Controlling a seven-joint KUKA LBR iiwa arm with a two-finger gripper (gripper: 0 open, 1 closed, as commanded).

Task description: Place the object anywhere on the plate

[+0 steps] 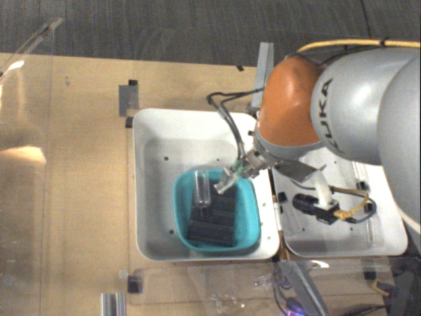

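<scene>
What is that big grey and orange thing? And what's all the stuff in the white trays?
That is a robot arm, a machine that a computer program moves. The camera sits above the bench and looks down, and the arm reaches in from the right. At the arm's tip is the gripper, its hand for picking things up. On the bench are two white bins side by side, the left bin and the right bin. In the left bin is a blue-green plate. On the plate lie a black ridged block and a clear tube. The gripper is over the plate, right next to the tube. I can't tell whether it is holding anything.
</scene>
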